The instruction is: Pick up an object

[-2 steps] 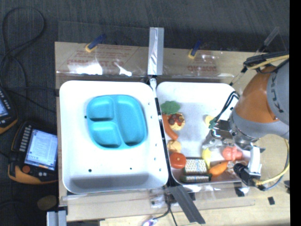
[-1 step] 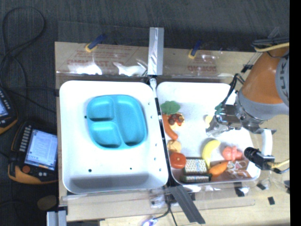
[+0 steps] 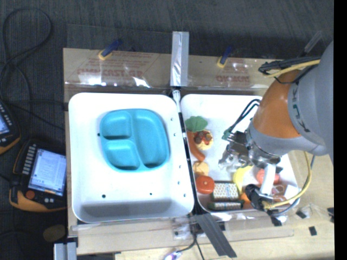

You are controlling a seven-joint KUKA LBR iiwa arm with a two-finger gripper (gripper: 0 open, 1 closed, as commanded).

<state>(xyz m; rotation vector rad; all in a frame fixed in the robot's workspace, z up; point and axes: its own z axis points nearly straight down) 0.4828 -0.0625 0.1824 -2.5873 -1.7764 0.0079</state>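
Grey arm (image 3: 309, 112) with orange band (image 3: 274, 112) reaches in from the right, over the right bin (image 3: 217, 103). Gripper (image 3: 234, 158) sits low in that bin, around its middle; can't tell its state, too much metal clutter and blur.

Right bin contents:
- green item (image 3: 196, 123) near the top-left corner
- dark red/brown item (image 3: 204, 138) just below it
- orange curved piece (image 3: 195, 148) along the left wall
- pale yellowish lump (image 3: 201, 168) lower on that wall
- red-orange round item (image 3: 205, 184) below that, near the front-left
- woven tan block (image 3: 226, 190) beside it, dark flat piece (image 3: 226, 205) at the front edge
- yellow item (image 3: 242, 174) just below the gripper, touching or nearly so; contact unclear
- red/pink pieces (image 3: 269, 177) to its right, under the wrist

Nothing visibly between the gripper's tips.

Left bin (image 3: 81, 161) holds a blue divided tray (image 3: 134, 138), three compartments, lying flat, roughly centred.

Both bins sit side by side on the counter (image 3: 314, 221). Handheld pendant (image 3: 40, 175) lies off to the left.
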